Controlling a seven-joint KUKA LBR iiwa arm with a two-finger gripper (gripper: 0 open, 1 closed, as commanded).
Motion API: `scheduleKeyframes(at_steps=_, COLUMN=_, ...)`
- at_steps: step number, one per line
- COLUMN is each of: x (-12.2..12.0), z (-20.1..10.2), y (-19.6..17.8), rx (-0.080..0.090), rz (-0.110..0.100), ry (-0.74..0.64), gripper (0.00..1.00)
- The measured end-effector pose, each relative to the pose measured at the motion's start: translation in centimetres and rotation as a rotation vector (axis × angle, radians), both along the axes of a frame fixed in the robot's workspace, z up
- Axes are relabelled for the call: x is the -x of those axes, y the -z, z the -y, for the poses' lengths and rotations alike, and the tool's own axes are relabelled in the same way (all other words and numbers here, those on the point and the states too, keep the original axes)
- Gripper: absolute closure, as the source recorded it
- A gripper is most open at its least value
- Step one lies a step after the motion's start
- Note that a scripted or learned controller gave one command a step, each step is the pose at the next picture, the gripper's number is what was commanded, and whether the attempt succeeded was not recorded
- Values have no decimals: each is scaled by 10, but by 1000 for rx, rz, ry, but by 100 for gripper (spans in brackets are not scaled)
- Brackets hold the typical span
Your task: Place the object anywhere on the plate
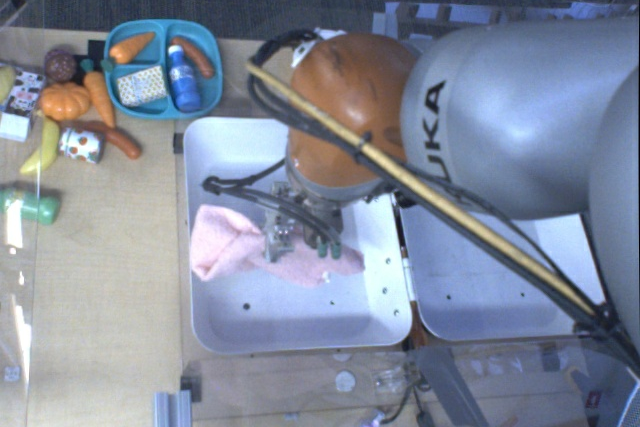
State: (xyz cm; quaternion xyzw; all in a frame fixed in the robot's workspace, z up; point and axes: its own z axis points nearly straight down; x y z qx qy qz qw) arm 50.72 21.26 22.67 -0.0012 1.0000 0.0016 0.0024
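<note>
Gripper down low over the left bin, orange wrist housing directly above it and blocking most of my own view of the tip. Whether the gripper is parted or closed I cannot tell; dark cables and the housing's shadow cover it. Directly under and to my 9 o'clock: pink cloth, crumpled, lying flat on the bin floor, the only loose thing in this bin, so I take it as the object to move. The tip looks to be pressing at the cloth's right-hand part, probably because the bunched folds there give something to pinch. Nothing shows cloth lifted off the floor, so I judge the pick not yet made. At 3 o'clock, just beside, the right bin, my arm crossing over it. Farther out at 11 o'clock, well apart, on the wooden bench: the blue plate, divided, already carrying a toy carrot, a blue bottle and a sausage. Cloth would have to drape over these; any landing counts. Beyond that, at 10 o'clock, a toy pumpkin and banana lie scattered on the bench.
</note>
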Motion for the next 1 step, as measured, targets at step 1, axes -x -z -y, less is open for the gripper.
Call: scheduleKeyframes(at_steps=1, x=0, z=0, y=0, rx=0, rz=1, ry=1, gripper=0)
